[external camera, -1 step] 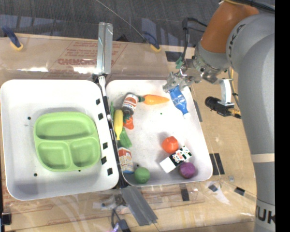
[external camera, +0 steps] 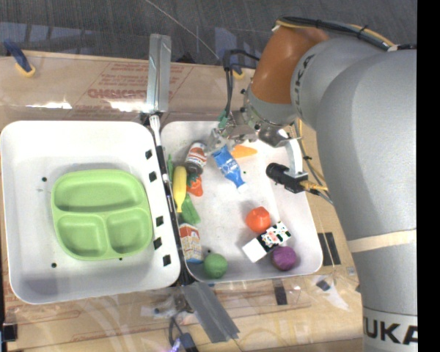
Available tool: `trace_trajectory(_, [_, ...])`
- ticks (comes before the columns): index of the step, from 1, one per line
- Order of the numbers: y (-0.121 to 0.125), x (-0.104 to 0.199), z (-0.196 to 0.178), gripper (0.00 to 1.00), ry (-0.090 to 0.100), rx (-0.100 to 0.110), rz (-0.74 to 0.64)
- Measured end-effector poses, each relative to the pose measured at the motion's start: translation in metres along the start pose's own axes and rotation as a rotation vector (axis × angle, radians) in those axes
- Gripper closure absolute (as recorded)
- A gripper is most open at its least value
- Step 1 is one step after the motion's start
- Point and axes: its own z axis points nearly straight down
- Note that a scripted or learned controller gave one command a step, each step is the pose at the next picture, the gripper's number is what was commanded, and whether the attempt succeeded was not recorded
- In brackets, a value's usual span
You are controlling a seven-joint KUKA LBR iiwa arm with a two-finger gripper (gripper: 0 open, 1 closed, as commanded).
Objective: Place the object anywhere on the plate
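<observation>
The green three-compartment plate lies in the left white bin. My gripper hangs over the back of the right bin, under the orange wrist band. Just below it lies a blue packet, tilted, with an orange wedge beside it to the right. Whether the gripper touches the packet is hidden by the wrist. A red-and-white can lies just left of the packet.
The right bin also holds a yellow banana, an orange ball, a black-and-white box, a purple ball, a green ball and a second can. The arm's body covers the bench's right side.
</observation>
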Motion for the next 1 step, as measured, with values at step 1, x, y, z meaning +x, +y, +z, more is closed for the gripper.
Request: trace_trajectory(1, [-0.0457,0.0305,0.0507,1.0,-0.001,-0.002,-0.117])
